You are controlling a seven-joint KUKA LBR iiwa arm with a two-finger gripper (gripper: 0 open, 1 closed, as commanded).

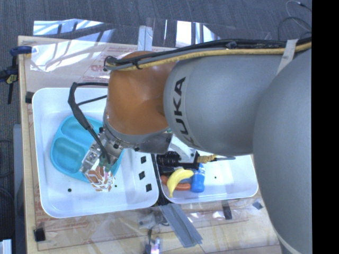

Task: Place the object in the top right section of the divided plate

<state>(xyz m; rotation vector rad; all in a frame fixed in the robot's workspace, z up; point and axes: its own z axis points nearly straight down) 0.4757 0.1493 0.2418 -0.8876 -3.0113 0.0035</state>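
A brown-and-white patterned object (100, 179) lies at the lower edge of the blue divided plate (69, 151) in the left bin (47, 194). The gripper (97, 162) is just above it; I cannot tell its opening. A banana (177, 178) is in the right bin (238, 187).

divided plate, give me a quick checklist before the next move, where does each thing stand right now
1. Divided plate inside the left bin: ok, the blue plate lies flat in it.
2. Hand over the plate: ok, it hovers at the plate's lower right edge.
3. Object in the hand: cannot tell, a brown and white patterned thing sits right under the hand, but the grip is hidden.
4. Object in the top right section: cannot tell, the arm covers part of the plate.
5. Other things out of the way: ok, the banana and blue bottle lie in the right bin.
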